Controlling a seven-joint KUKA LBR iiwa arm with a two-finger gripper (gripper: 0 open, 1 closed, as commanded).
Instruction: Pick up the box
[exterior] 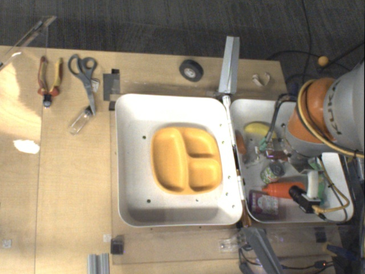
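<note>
The grey arm with its orange band point(328, 116) leans over the right shallow white bin point(342, 178), presumably to reach the clutter there; its bulk hides the gripper, whose state I cannot tell. The left white bin point(131, 153) keeps a yellow three-compartment plastic tray point(185, 158) centred. The likeliest box, a small purple carton point(263, 203) (blurry, so uncertain), lies at the right bin's near-left corner, just beside an orange carrot-shaped item point(279, 189).

Bench point(68, 198) with bins point(134, 153), scissors point(85, 76), pliers point(48, 79)
</note>
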